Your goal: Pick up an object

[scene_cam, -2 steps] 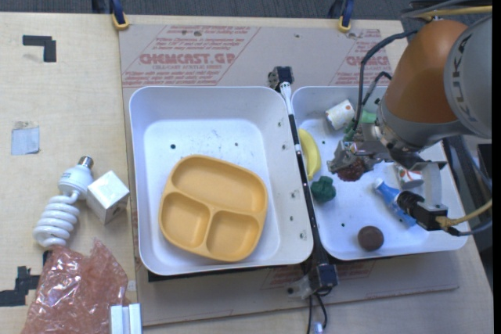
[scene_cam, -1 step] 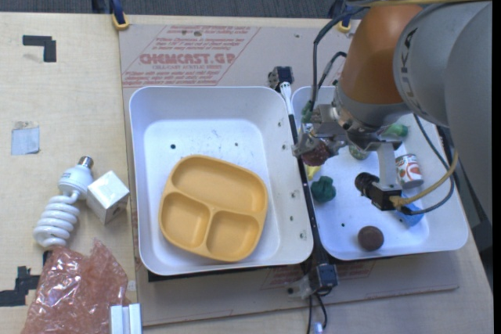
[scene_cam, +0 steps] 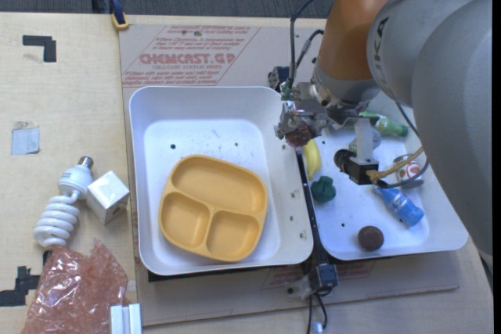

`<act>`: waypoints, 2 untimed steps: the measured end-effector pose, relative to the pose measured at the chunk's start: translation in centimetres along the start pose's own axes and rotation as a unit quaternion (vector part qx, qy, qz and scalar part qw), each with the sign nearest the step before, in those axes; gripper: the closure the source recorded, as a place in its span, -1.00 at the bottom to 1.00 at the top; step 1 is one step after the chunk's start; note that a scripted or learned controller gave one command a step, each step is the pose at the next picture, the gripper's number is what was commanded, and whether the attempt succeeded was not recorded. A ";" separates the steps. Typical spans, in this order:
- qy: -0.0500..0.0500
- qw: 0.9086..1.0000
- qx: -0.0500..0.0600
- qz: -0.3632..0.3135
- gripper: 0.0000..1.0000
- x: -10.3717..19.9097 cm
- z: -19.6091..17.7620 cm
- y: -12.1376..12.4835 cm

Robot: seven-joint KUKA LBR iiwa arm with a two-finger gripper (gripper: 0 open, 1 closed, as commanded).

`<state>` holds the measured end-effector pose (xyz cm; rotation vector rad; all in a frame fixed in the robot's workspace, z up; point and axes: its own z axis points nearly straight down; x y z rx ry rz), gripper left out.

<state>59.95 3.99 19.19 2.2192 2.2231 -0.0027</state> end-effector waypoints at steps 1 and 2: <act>0.000 1.000 0.000 0.000 1.00 5.1 -0.4 1.2; 0.000 1.000 0.000 0.000 1.00 8.0 -1.8 6.0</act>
